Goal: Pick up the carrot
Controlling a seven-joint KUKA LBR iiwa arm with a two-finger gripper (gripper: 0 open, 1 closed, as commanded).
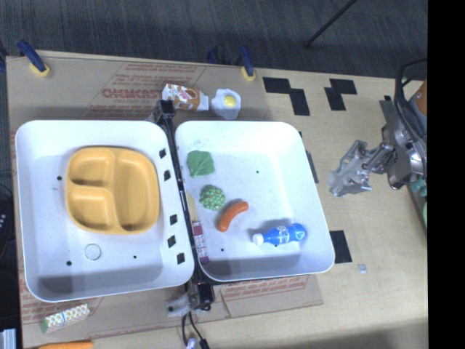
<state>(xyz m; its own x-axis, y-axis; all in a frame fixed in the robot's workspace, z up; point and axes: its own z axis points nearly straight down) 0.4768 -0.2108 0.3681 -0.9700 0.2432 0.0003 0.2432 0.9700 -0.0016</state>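
Approach step, nothing grasped yet. Gripper (347, 177) parked right of right bin (309, 162), over bare bench, fingers spread and empty. Carrot (232, 215) lying aslant mid-bin, just beside green berry (212, 197), near blue bottle (280, 235). Next, by judgement: cross rim, descend astride carrot. Open floor above and right; bottle crowding below.

Bins (305, 195): smooth white plastic, faintly glossy. Divided plate (112, 189): matt yellow plastic. Worktop (378, 282): matt tan board. Pincer (347, 177): dull grey metal. Bottle (280, 235): glossy blue plastic.
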